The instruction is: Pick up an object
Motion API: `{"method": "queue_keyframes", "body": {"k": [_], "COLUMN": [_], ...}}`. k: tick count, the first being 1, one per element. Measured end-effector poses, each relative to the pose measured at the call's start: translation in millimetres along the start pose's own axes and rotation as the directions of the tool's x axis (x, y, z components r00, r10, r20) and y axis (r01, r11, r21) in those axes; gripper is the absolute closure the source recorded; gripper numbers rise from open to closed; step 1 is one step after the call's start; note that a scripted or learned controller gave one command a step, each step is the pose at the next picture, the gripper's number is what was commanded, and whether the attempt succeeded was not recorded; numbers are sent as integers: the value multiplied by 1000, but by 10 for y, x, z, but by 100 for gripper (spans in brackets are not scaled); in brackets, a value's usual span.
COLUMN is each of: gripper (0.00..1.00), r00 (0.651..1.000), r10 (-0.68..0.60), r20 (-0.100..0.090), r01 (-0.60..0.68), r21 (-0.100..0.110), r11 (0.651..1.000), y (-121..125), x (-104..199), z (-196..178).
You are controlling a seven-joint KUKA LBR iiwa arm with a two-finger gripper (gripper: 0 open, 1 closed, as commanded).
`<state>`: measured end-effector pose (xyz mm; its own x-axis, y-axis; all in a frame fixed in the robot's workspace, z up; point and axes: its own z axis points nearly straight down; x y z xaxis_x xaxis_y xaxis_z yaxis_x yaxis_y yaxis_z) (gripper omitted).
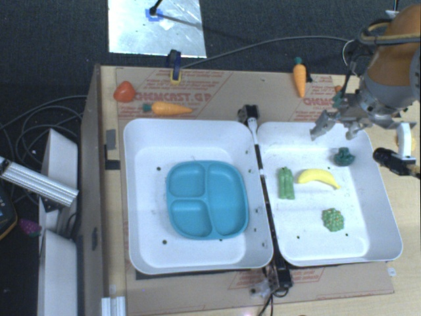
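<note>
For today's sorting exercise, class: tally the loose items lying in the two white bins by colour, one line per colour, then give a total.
Green: 3, a long vegetable, a round bumpy piece and a dark green piece, all in the right bin.
Yellow: 1, the banana, in the right bin.
Blue: 1, the divided plate, in the left bin.
Total: 5

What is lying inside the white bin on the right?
The right bin holds four toy foods, all apart: a yellow banana, a green stalk, a light green lump and a dark green lump. The gripper covers part of its far rim.
</note>
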<state>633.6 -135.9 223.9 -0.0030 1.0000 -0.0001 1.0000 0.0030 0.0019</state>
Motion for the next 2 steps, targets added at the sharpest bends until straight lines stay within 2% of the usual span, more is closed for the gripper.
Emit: {"method": "queue_keyframes", "body": {"k": [1, 2], "gripper": [0, 0], "r00": [1000, 1000], "r10": [-1, 1], "r20": [-1, 0], "r01": [1, -1], "r21": [5, 2], "r11": [1000, 1000], "y": [-247, -571], "x": [497, 518], "z": [1339, 1396]}}
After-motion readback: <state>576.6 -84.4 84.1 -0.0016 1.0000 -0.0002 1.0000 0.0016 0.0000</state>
